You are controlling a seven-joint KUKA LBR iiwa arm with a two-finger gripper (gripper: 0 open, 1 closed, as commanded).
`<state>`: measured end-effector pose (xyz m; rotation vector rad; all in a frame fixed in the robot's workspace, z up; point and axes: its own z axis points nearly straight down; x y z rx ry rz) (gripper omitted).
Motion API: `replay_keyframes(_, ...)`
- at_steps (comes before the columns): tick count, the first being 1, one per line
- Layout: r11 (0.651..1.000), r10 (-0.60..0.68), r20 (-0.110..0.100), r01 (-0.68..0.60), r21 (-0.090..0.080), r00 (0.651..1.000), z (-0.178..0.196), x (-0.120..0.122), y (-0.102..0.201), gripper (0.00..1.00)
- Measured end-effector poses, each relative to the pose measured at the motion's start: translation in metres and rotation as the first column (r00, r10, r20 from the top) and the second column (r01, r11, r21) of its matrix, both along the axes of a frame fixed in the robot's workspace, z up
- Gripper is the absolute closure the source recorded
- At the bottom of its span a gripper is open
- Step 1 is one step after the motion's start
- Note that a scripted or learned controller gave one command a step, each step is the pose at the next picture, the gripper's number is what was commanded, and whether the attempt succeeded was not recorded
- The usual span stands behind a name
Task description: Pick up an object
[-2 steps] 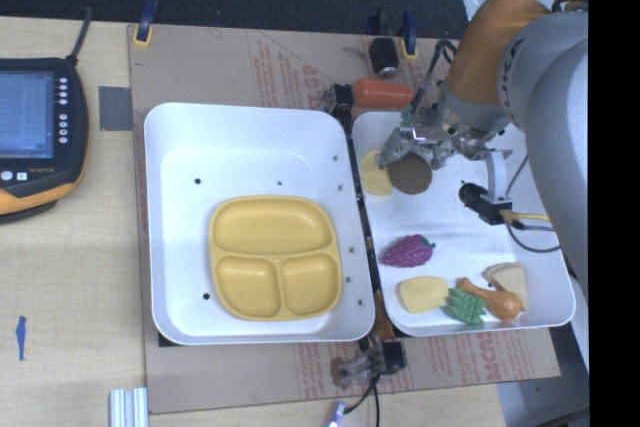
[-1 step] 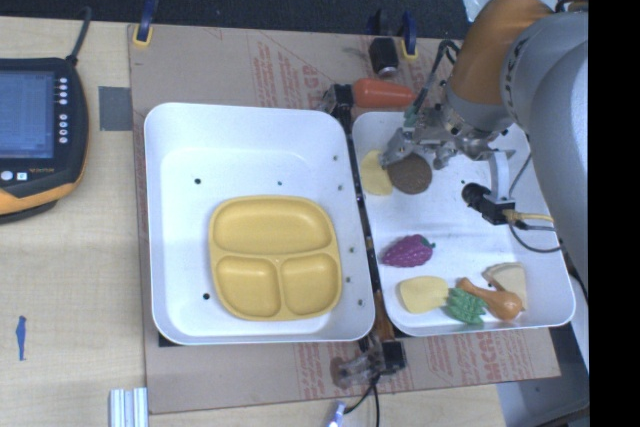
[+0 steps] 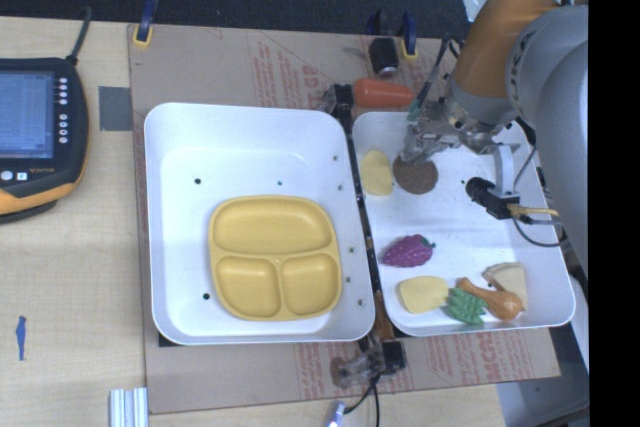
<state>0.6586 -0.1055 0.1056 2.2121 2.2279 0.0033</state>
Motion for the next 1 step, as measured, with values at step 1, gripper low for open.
replay_keyframes(1, 1.000, 0.001, 0.000, -0.001, 0.000, 1.000, -0.0001, -0.0001, 0.0001, 0.00)
